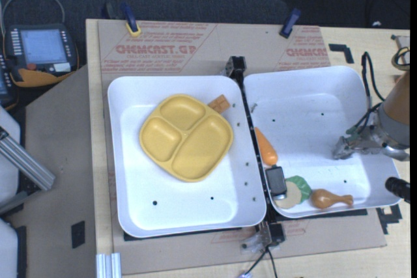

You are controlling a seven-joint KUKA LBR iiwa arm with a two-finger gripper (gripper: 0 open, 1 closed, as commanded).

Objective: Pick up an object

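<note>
While the two-finger gripper (345, 148) hung slightly parted and empty over the right bin's (313, 91) floor, the brown plastic drumstick (330, 198) lay nearest, toward the near wall, long axis left-right.

Bench board (163, 49) reads "CHEMCAST" in red, twice.

Camera view: fixed above the bench (195, 42), looking down at a slant, taking in both white bins side by side, left bin (130, 192) and right bin (313, 84), with bench edges and dark floor beyond at top. Standing far enough back for whole bench width; arm (399, 107) entering from right edge.
</note>
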